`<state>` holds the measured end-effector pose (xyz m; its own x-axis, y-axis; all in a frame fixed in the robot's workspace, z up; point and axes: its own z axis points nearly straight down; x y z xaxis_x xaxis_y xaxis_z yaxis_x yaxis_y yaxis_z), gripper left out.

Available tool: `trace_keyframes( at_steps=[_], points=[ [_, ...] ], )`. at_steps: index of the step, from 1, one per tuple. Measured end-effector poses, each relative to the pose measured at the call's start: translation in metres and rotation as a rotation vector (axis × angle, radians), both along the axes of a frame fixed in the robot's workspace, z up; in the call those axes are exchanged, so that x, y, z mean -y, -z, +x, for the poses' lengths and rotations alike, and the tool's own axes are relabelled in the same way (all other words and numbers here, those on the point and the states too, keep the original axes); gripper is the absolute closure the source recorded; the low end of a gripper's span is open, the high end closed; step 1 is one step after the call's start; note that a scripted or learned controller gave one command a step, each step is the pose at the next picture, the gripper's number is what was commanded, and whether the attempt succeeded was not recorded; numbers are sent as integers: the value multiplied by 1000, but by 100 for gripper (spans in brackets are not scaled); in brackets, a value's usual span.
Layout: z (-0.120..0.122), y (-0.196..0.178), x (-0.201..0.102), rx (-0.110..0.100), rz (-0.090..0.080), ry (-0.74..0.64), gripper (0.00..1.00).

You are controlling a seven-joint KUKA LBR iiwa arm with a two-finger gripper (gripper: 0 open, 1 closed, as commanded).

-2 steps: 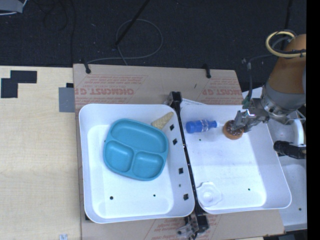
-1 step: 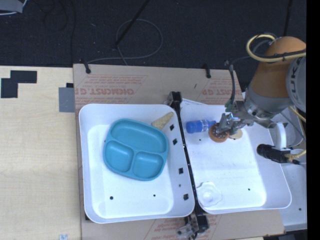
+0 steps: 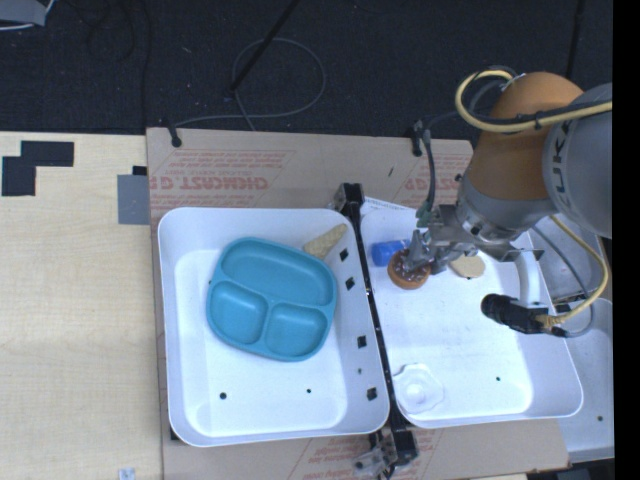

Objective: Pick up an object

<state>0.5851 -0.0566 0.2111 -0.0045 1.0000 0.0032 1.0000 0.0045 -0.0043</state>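
The gripper was found low over the far part of the right bin, reaching in from the right below the orange band of the arm. Directly under it lay a small round brown object with a pale patterned top, resting on the bin floor. Whether the gripper had any hold of that object could not be told — its tip merged with the object in this view. A small blue object lay just beside the brown one, on its left, close to the divider between the bins. A pale tan piece lay just to the right of the brown object, partly under the wrist. A clear, colourless item sat near the front wall of the same bin.

In the left bin a blue sectioned plate lay flat, with a tan wedge-shaped piece touching its far right rim.
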Motion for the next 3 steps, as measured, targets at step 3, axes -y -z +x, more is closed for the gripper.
trace_keyframes(
  at_steps=[3],
  points=[
    [-52,-7,-154,2,-2,0,100]
  ],
)
